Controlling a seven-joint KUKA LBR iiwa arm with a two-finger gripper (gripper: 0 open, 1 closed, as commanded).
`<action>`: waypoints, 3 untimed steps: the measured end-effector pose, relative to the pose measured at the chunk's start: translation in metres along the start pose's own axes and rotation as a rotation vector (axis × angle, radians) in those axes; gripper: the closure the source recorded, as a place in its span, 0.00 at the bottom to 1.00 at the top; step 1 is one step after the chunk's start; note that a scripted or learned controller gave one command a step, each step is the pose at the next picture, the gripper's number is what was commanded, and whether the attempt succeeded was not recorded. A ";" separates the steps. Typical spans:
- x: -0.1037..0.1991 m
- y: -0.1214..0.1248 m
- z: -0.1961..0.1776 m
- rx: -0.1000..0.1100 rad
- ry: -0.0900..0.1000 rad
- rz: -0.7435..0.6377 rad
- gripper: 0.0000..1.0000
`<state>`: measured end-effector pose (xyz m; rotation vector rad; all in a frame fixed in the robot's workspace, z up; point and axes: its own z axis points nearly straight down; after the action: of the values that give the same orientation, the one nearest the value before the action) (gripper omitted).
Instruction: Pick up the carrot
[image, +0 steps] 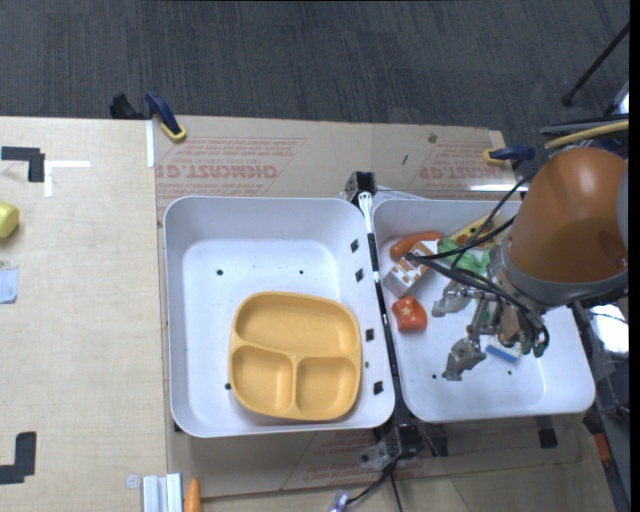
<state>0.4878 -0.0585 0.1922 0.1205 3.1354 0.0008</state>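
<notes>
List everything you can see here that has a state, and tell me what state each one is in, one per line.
Carrot: lying in the right bin, near its far left corner, not gripped.
Tomato: resting on the right bin floor, left of the gripper.
Yellow plate: sitting flat in the left bin, nothing in its sections.
Gripper: low over the right bin, nothing seen between its fingers.
Green items: partly hidden under the arm.

— Where's your arm?

— Reaching in from the right, orange band uppermost, wrist bent downward.

— And your gripper?

— Hanging low, its tip pointing down and leftward, cables trailing around my wrist.
</notes>
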 end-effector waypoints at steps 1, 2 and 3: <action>0.013 0.065 0.000 0.000 0.001 0.025 0.00; 0.007 -0.010 0.000 0.001 -0.001 -0.118 0.00; 0.010 0.061 0.000 0.000 -0.001 -0.131 0.00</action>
<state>0.4823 0.0026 0.1918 -0.0845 3.1358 0.0010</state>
